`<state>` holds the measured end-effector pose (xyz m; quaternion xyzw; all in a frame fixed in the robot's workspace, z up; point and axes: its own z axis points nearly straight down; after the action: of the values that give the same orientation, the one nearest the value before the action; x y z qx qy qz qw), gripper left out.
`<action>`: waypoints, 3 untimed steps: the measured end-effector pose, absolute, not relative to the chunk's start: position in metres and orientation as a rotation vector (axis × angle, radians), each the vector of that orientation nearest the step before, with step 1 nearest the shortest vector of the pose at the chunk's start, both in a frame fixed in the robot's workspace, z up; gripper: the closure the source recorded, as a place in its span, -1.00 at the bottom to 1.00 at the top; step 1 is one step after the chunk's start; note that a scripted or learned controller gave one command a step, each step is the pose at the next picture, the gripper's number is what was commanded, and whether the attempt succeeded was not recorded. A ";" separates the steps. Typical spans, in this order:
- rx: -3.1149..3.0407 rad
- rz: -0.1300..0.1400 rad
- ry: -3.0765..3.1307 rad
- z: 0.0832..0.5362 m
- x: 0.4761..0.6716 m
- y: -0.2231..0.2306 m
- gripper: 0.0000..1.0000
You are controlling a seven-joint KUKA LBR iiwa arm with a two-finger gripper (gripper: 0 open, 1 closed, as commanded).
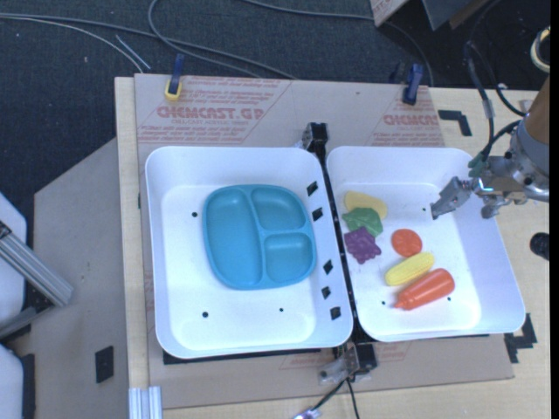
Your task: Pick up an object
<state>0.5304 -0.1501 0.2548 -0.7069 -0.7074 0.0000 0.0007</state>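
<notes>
Bench: two white bins side by side. Left bin point(166, 234): blue tray point(258, 235). Right bin point(498, 269): yellow piece point(365, 204), green piece point(364, 221), purple piece point(362, 245), tomato point(406, 242), corn point(409, 269), carrot point(425, 289). Gripper point(454, 197) above right bin's upper right, apart from the items; finger state cannot be told.

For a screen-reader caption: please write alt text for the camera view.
A grey robot arm's gripper hovers over the right white bin, which holds toy food: a carrot, corn, tomato and grapes. The left bin holds a blue divided plate.
</notes>
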 end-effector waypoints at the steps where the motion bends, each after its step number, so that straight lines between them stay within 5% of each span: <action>1: -2.217 0.004 -2.217 0.193 0.535 -0.151 -1.00; 3: -2.217 0.003 -2.217 0.082 0.534 -0.147 -1.00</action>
<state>0.5341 -0.1474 0.0820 -0.7072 -0.7070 0.0010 0.0032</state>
